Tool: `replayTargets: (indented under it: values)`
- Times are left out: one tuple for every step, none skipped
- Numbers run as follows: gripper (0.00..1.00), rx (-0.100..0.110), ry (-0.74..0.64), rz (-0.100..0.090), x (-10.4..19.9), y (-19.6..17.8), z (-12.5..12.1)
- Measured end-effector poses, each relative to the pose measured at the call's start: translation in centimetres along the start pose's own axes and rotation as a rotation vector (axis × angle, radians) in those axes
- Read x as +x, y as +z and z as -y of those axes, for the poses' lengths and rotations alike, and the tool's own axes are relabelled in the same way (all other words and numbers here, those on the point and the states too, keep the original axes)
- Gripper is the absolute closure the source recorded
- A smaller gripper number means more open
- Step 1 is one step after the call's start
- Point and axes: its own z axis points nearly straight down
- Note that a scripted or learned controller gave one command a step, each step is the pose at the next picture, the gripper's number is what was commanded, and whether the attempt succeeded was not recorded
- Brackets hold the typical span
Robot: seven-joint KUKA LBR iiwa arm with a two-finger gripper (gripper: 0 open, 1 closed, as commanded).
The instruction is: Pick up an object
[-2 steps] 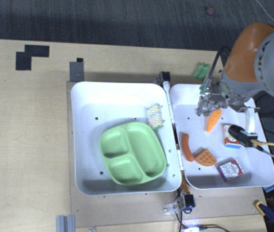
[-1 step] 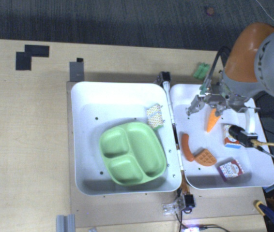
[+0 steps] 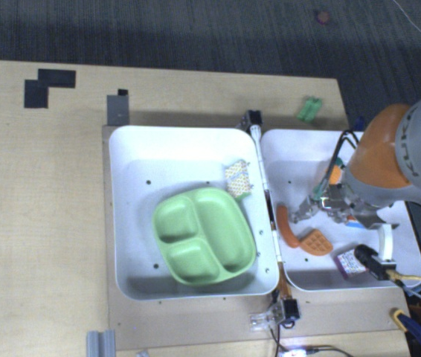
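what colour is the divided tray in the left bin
Light green, all over. The tray shows plainly in the camera view, lying in the left bin.

Pale wooden bench [image 3: 39, 222] against dark grey carpet [image 3: 195, 21].

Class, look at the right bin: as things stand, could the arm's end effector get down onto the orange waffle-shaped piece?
Probably yes. The end effector hangs in the right bin, close above the orange waffle-shaped piece, and nothing lies over that piece.
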Motion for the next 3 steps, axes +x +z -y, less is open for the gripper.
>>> replayTargets:
  values:
    - [0.00, -0.011, 0.004, 0.005, 2.2, -0.2, 2.4]
    - [1.00, -0.013, 0.001, 0.004, 2.3, -1.2, 2.3]
    - [1.00, 0.001, 0.001, 0.000, 0.8, -10.3, 5.2]
